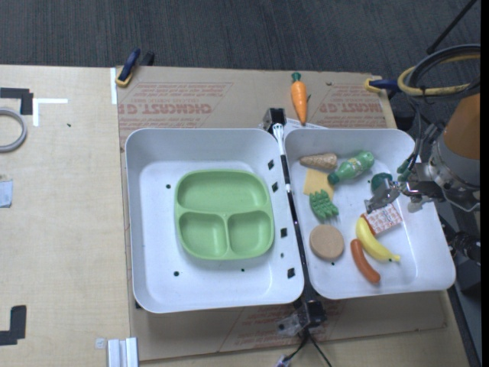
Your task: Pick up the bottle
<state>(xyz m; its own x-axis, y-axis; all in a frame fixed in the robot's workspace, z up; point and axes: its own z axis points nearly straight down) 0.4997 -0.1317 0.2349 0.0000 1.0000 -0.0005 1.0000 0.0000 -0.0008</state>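
The worktop (61, 228) is one pale wooden surface with a sheet of printed cardboard (199, 102) under two shallow white bins; the left bin (145, 228) carries one green divided plate (225, 214) with three compartments; the right bin (428, 270) carries the small toy foods. One grey arm (458, 167) with an orange band comes in over the right bin's right wall, and its end effector (382, 197) hangs just over the bin's right half, beside a small red-and-white carton (383, 219); whether its fingers are spread or closed cannot be told.

Counted in the right bin: one bottle (352, 167), one beige root-shaped piece (319, 160), one yellow cheese wedge (316, 181), one green leafy piece (323, 205), one round tan cookie (327, 242), one banana (376, 241), one red sausage (365, 261), one dark green piece (381, 180) just beside the end effector. One toy carrot (298, 96) lies outside on the cardboard, above the bins.

The bottle is green, lying on its side in the bin's upper part, tilted, with a paler rounded end toward the upper right and a darker end toward the lower left; it touches the beige piece's tip and sits apart from the end effector.
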